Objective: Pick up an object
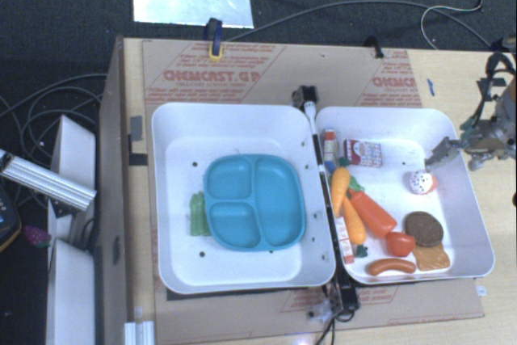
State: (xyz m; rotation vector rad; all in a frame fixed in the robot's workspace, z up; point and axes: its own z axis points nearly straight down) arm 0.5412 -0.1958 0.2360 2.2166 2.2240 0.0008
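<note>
My gripper (452,148) sits at about three o'clock in the view, over the upper right rim of the right bin (460,198). One dark finger reaches left over the rim, but I cannot tell whether my fingers are spread or closed, and nothing shows between them.

The nearest object is a small white ball (420,183) with reddish speckles, round and without a long axis, lying just beside my finger at its seven o'clock, apart from it. Left of it, a small red-and-white carton (363,153) lies on its side with its long axis running nine to three; its print is too small to read. A carrot (339,188), smooth orange plastic, runs twelve to six with its tip at six. A second orange-red vegetable (371,212) with a green stem end points from ten toward four. Toward five o'clock in the bin lie a red tomato-like piece (400,243), a brown round patty (424,229), a tan toast-like square (432,258) and a sausage (391,267) lying nine to three.

The left bin (182,198) holds a teal divided plate (254,201) with three compartments, glossy and rounded, and a green piece (198,214) touching its nine o'clock edge, standing twelve to six.

The bench (266,73) is covered in brown sheet printed "CHEMCAST GP".
</note>
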